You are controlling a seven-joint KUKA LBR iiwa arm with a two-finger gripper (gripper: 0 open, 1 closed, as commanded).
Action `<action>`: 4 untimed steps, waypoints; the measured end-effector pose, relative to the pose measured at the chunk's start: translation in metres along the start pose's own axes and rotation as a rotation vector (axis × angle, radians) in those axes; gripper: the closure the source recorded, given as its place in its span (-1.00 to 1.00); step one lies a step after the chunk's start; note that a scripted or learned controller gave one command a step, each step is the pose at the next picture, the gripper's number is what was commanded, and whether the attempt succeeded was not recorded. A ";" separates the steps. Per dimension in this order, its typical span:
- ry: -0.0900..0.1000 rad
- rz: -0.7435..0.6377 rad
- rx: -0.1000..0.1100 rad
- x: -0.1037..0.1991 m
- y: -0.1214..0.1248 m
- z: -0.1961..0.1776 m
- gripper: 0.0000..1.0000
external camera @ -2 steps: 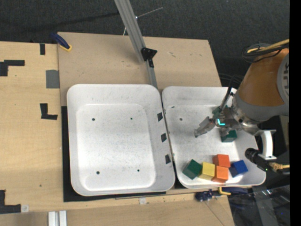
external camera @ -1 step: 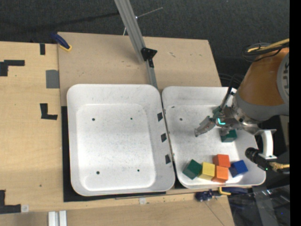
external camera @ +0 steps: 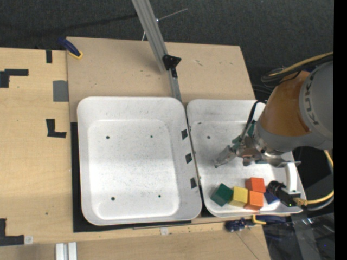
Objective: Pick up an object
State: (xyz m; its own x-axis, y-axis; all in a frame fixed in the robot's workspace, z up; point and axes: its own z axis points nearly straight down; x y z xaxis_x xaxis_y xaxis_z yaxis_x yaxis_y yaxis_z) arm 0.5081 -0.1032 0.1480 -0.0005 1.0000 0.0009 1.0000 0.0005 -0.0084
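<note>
I have the gripper (external camera: 225,157) low over the bare middle of the right bin (external camera: 217,115); whether it is parted or closed I cannot tell. The blocks, green (external camera: 221,194), yellow (external camera: 239,196) and orange (external camera: 255,191), huddle at the bin's near edge, probably the easiest target. I read no complete lettering.

Grey arm (external camera: 295,115), hand (external camera: 223,158) angled down-left

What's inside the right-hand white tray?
Green block, yellow block and two orange blocks lie near the right bin's front edge. The arm covers its far right side.
</note>
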 end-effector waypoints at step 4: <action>-0.002 -0.001 -0.014 -0.003 -0.007 -0.075 1.00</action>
State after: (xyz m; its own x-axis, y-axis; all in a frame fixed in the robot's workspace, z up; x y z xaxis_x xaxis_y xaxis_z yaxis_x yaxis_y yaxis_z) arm 0.5016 -0.1064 0.2235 -0.0012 1.0000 -0.0012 1.0000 0.0012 0.0053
